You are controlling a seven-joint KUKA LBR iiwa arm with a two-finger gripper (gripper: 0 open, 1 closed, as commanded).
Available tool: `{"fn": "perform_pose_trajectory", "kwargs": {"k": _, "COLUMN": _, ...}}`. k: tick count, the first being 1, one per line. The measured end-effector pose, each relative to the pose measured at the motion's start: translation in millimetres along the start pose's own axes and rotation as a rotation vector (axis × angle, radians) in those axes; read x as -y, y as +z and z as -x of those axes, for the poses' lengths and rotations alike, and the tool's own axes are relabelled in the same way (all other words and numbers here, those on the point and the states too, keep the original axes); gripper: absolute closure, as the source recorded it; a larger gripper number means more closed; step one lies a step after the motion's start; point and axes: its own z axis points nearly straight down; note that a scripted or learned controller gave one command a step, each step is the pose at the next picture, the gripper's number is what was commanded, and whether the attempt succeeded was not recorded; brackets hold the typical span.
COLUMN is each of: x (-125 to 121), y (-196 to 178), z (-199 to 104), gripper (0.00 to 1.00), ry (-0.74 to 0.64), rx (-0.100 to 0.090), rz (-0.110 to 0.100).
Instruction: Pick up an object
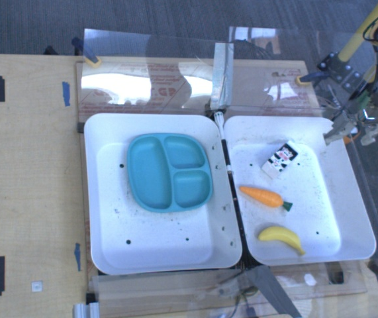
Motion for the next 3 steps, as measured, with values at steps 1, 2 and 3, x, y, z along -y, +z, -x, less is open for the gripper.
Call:
{"fn": "perform_pose_trajectory", "kwargs": {"k": 1, "x": -39, "y": 124, "z": -17, "gripper": 0.00, "ry": -0.146, "rx": -0.004, "rz": -0.010}}
{"fn": "perform_pose_trajectory", "kwargs": {"k": 2, "x": -50, "y": 160, "z": -61, "gripper": 0.00, "ry": -0.186, "rx": 0.009, "rz": 0.024}}
{"fn": "perform_pose_trajectory", "kwargs": {"k": 3, "x": 11, "y": 168, "z": -80, "gripper": 0.00, "ry": -0.125, "rx": 0.017, "rz": 0.065}}
